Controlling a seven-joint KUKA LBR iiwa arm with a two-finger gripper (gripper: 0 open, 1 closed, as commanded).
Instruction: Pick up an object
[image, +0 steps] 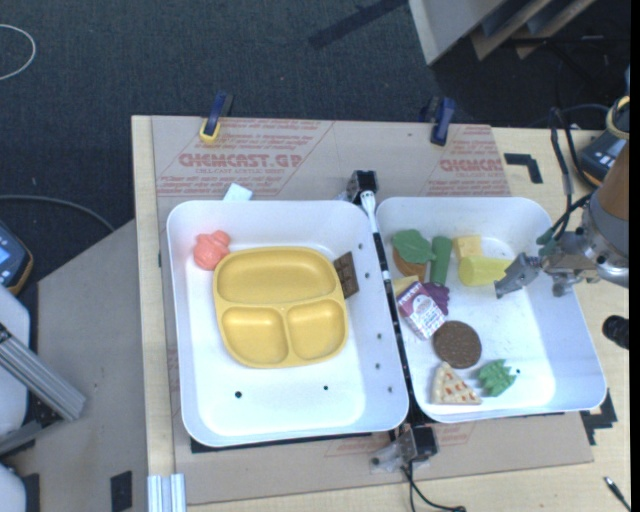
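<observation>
The left bin (190, 330) carries a yellow divided plate (280, 305), its long side running left to right, with a pink toy (210, 249) at its upper-left corner and a brown block (346, 274) at its right edge. The right bin (570, 340) holds small play foods: a yellow block (478, 262), a green piece (418, 248), a wrapped packet (424, 309), a brown disc (458, 343), a pizza slice (453, 386) and a green sprig (496, 376). The gripper (537, 274) hangs over this bin beside the yellow block, fingers spread, nothing between them.
</observation>
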